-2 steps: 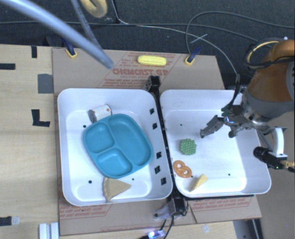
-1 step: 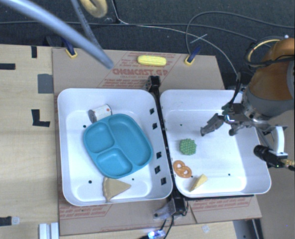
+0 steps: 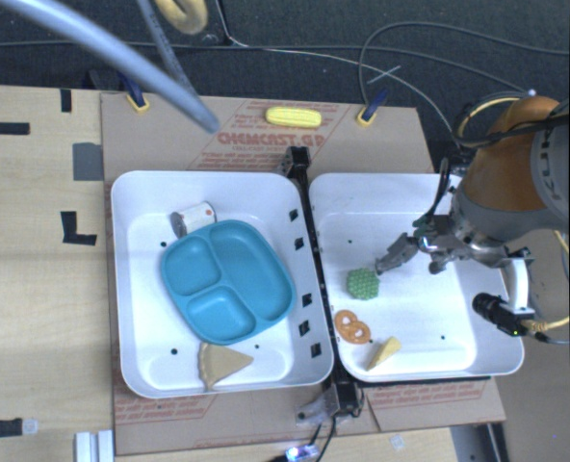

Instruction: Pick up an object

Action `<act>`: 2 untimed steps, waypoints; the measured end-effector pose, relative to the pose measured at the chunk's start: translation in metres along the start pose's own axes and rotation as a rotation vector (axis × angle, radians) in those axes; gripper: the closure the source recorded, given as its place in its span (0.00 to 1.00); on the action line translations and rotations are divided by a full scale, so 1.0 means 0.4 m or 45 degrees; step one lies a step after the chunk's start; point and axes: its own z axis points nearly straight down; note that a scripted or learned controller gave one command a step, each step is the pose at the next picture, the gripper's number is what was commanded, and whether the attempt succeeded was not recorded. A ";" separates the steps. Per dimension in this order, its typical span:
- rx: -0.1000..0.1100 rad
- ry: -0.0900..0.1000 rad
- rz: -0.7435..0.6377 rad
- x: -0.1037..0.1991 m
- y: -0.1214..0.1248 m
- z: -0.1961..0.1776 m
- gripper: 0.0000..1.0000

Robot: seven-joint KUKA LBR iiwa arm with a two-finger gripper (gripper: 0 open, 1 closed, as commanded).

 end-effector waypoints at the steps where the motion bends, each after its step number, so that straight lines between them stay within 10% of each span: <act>1: 0.001 0.000 0.001 -0.015 0.001 0.115 0.00; 2: -0.010 0.000 0.000 -0.016 0.006 0.193 0.00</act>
